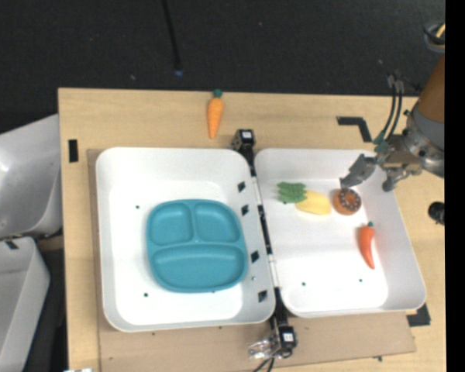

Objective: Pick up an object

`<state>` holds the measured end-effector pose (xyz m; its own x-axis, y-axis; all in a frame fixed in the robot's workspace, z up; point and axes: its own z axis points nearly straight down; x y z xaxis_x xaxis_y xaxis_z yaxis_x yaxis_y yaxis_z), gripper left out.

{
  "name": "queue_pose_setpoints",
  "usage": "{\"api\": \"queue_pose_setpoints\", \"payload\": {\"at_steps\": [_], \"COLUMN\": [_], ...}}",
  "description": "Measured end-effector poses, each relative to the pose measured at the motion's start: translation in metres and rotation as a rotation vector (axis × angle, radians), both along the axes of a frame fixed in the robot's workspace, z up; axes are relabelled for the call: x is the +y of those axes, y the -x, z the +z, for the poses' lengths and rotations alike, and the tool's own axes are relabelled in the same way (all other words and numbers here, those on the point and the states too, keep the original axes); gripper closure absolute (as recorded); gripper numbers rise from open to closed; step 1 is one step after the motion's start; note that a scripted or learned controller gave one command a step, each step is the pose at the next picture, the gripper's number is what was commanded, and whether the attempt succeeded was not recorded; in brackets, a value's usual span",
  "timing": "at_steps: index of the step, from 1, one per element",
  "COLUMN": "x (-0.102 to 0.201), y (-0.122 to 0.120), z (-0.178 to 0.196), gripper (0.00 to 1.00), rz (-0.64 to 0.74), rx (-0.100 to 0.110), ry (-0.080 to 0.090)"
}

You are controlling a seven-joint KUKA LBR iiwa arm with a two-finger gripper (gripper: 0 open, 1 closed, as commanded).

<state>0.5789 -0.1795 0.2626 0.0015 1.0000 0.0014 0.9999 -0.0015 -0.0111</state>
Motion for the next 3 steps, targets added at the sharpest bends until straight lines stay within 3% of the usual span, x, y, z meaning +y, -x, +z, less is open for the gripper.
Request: {"api": "queue_pose_setpoints", "payload": {"at_steps": [1, 3], "x": [0.0, -0.012], "y": [-0.002, -0.001], "z": [0.007, -0.086], "gripper": [0.0, 0.0], "rz": [0.002, 0.0], "rx": [-0.012, -0.008], "ry": [0.002, 0.003]}}
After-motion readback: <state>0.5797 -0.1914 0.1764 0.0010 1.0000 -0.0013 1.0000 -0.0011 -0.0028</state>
